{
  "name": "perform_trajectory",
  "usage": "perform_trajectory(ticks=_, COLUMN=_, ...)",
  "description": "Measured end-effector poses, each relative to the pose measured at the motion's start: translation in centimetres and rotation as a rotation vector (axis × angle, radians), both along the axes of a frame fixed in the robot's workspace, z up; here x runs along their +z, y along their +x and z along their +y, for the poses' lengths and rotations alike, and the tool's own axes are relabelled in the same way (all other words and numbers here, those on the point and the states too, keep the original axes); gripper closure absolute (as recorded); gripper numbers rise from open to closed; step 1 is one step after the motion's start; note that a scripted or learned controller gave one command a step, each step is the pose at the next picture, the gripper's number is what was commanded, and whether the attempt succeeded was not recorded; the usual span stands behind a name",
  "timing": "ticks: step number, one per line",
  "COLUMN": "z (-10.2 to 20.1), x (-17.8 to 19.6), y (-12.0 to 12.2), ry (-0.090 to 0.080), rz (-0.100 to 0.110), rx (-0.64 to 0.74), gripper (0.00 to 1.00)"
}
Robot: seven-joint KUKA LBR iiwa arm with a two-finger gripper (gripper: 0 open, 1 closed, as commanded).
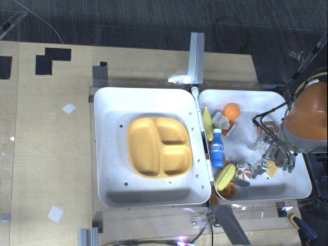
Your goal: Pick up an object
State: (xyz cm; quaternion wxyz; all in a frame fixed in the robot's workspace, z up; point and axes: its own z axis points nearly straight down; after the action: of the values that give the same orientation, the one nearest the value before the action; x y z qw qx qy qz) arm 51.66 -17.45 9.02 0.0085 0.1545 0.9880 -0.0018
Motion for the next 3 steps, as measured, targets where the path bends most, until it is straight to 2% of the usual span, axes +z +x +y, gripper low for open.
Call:
perform_trajectory(ticks=1, z=-3.1, x=-0.1, y=7.0, ry=0.001, rz=0.003, rx=0.153, gripper=0.0)
perform_trajectory(ticks=2, z=-0.8, x=0.0, y=-0.4, ry=-0.002, rz=0.004, rx=0.342, gripper=0.0)
perform_trajectory(ticks=3, z=2.6, x=-0.2, y=10.5, ry=0.005, rz=0.002, rx=0.084, gripper=0.0)
